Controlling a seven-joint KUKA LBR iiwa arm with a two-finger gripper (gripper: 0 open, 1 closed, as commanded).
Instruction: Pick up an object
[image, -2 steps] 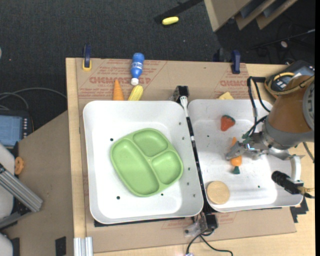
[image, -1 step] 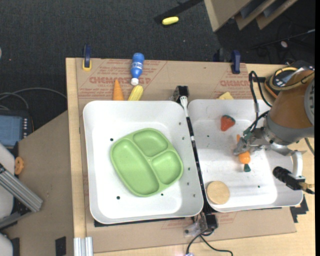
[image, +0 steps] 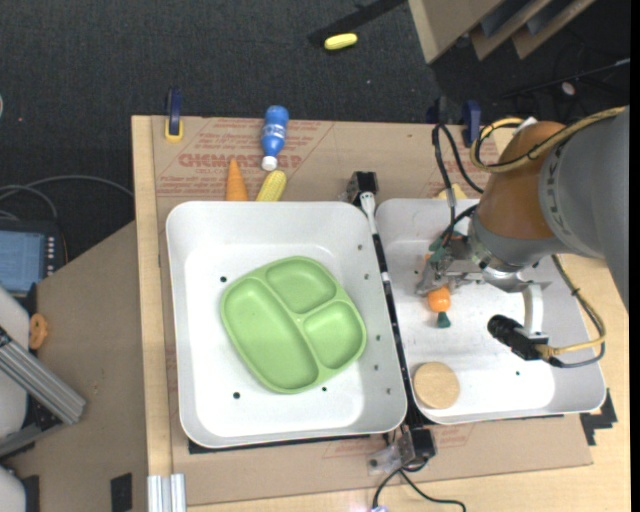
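In the right bin (image: 570, 395) a small orange toy (image: 438, 298) with a green stem end (image: 441, 320) lies near the left wall. My gripper (image: 443, 268) hangs directly over it, its tip just above or touching the orange piece. The grey arm with its orange band (image: 515, 190) comes in from the right and covers the bin's back half. A tan round disc (image: 436, 385) rests at the front left corner of the same bin. The left bin (image: 200, 390) holds a green divided plate (image: 292, 323).
Behind the left bin on the cardboard lie a blue and white bottle (image: 273, 135), an orange carrot toy (image: 235, 181) and a yellow corn toy (image: 271, 185). A black clamp (image: 362, 186) sits between the bins at the back. A yellow object (image: 340, 41) lies on the floor.
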